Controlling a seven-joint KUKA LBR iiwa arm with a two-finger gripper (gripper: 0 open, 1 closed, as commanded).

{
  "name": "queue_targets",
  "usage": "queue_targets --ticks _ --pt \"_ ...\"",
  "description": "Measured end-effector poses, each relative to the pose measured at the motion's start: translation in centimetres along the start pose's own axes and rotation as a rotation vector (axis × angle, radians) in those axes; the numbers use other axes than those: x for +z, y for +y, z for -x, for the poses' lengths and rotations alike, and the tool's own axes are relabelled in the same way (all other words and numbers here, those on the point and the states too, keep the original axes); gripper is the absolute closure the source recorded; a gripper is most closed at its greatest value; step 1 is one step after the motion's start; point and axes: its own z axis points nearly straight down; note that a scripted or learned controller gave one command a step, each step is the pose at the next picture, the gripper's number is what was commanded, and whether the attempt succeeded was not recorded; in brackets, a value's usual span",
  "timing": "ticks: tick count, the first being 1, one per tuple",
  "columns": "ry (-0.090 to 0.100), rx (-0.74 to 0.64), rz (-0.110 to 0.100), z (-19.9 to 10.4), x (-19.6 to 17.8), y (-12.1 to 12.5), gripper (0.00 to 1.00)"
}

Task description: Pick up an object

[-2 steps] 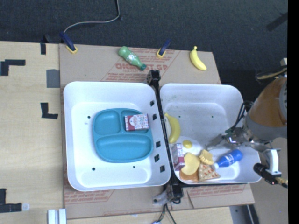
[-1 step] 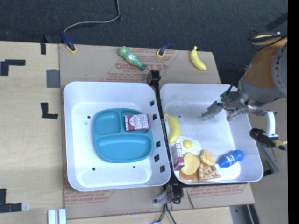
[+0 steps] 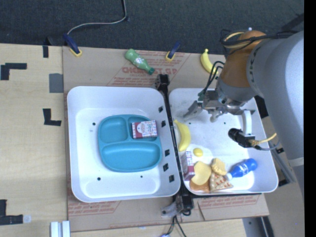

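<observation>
The gripper (image 3: 206, 110) hangs over the upper part of the right bin (image 3: 269, 179), fingers spread with nothing between them, above bare white floor. Toys crowd that bin's lower edge: a banana (image 3: 183, 135) against the left wall, a blue bottle (image 3: 243, 168) lower right. At frame centre-left, a small carton (image 3: 144, 129) rests on the blue tray (image 3: 126, 149).

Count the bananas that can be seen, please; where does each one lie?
2. One banana lies in the right bin, against its left wall. The other banana lies outside the bins, on the cardboard behind the right bin. The arm may hide more.
</observation>
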Motion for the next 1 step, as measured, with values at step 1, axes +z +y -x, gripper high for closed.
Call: queue_targets --ticks 1 --pt "-0.001 0.001 0.002 -5.72 -5.28 -3.78 0.0"
